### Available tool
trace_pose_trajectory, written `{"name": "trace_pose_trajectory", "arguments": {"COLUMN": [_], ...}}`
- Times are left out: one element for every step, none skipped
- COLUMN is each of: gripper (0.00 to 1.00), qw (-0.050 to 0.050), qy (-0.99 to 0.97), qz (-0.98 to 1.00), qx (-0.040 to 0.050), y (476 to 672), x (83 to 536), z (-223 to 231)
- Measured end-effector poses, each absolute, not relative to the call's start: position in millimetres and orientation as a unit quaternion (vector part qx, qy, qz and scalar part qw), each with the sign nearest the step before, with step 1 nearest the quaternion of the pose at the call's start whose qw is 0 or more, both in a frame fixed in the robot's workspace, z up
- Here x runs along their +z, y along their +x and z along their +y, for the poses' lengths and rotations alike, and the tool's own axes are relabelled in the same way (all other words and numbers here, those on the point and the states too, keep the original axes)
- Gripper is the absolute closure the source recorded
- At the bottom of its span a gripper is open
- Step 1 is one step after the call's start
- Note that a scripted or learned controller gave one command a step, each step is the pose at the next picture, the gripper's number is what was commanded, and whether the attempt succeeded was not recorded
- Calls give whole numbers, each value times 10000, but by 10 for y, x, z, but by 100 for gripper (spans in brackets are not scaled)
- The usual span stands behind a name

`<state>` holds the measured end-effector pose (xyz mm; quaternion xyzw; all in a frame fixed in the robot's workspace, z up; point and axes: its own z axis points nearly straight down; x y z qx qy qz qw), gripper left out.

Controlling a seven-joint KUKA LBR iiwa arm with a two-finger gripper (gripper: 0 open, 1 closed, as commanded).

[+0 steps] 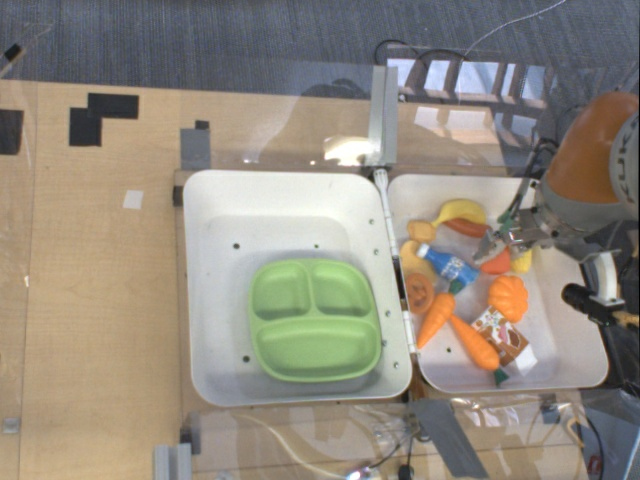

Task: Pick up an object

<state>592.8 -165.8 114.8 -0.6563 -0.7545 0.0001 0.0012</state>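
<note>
Holds the gripper low over the toy food heaped in the right bin, toward its far edge just beside a red piece, probably the handiest pick; cannot tell whether clenched or released.

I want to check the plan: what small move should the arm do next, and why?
Probably lower the pincer a little, straight down onto the red-orange toy below it. It hangs just above the toys in the right bin, with nothing visibly between its tips, and that toy is the closest one.
</note>
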Motion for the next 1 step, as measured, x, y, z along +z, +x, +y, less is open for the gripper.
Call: {"name": "trace_pose_trajectory", "arguments": {"gripper": [100], "qw": [-1], "qy": [-6679], "qz": [-7442], "qx": [-5], "y": [6070], "x": [2260], "z": [-819]}}
